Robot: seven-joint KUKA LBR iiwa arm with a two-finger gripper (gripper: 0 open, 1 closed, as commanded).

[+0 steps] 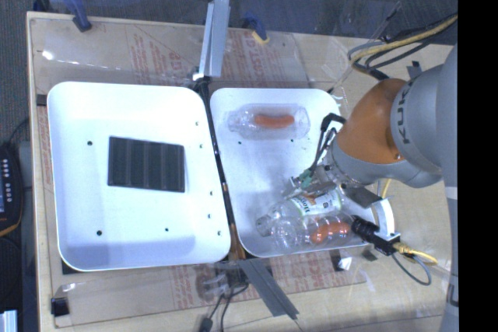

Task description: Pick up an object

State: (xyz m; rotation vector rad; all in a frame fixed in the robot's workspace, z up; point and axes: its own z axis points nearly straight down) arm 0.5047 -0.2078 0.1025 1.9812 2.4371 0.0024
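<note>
In the right bin (249, 167) a clear plastic bottle (299, 215) with a white label lies near the front right corner. Beside it is a clear packet with an orange-red object (331, 229). At the back of the same bin lies another clear packet holding an orange-red sausage shape (268, 120). My gripper (310, 181) is down in the right bin at the bottle's labelled end, under the grey arm with the orange band (373, 132). The wrist hides the fingertips.
The left bin (78, 128) holds a dark ribbed rectangular pad (146, 164). A grey metal bar (214, 39) stands at the back between the bins. Yellow and black cables (397, 39) run at the right, and a clamp bracket (261, 291) juts from the front edge.
</note>
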